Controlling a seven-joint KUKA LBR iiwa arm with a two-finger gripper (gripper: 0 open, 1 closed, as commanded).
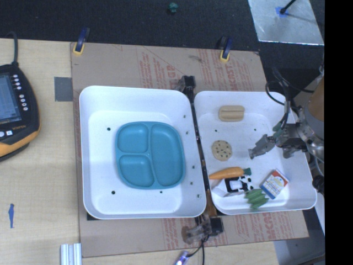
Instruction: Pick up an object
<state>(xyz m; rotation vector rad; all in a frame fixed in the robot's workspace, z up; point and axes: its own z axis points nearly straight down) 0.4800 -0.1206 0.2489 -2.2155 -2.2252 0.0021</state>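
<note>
The right bin point(251, 106) holds a tan bread roll point(230, 113), a round cookie point(222, 149), an orange carrot point(226, 173), a black and white toy point(236, 185), a green vegetable point(255, 199) and a small colourful box point(274, 184). My gripper point(271, 150) hangs over the right half of this bin, above the box and to the right of the cookie. Its fingers are spread open with nothing between them.
The left bin point(94, 109) holds a blue divided plate point(150, 154). A teach pendant point(14, 112) lies on the bench at the far left. Clamps point(224, 48) pin the cardboard sheet at the back.
</note>
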